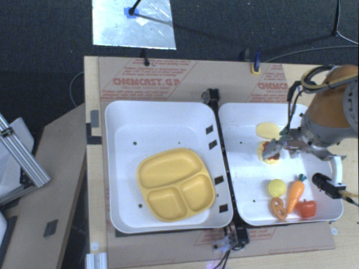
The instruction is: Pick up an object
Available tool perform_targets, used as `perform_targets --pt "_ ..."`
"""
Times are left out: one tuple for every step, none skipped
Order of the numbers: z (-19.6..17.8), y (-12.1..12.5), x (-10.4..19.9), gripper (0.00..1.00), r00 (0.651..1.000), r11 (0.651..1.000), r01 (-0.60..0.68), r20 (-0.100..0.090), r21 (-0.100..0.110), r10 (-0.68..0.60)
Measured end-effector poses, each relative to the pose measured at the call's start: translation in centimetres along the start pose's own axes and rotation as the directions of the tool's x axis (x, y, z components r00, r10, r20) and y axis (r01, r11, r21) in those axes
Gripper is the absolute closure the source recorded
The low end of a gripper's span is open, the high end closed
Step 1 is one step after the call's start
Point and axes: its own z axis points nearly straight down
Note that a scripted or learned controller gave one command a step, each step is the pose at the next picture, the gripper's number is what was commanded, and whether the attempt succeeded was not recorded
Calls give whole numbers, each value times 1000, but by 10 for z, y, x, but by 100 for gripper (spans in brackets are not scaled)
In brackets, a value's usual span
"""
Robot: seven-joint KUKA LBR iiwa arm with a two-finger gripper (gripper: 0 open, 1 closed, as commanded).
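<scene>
Nearest to us in the right bin [247, 206] we've got a little pile: a red tomato-looking piece [306, 208], an orange carrot [294, 195] leaning between it and a yellow ball [276, 188], plus an orange curl [277, 208] touching the carrot's tip. Over in the left bin [120, 167] sits a yellow divided tray [175, 182], well apart from all that.

Further back, the gripper [271, 150] is down at a small red and yellow object [271, 157], right by the bin's left half, with a pale yellow piece [268, 130] just beyond it. Honestly we can't tell how wide the tool is or whether it has anything; it's too blurry there.

So our guess is the red and yellow object is the target. To do this well, we'd center over it, keep off that pale yellow neighbour, go fully down before closing, then lift straight up and slow so it doesn't slip out.
</scene>
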Motion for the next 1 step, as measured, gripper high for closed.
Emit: perform_targets --pt "34 0 0 0 1000 1000 0 0 -2 0"
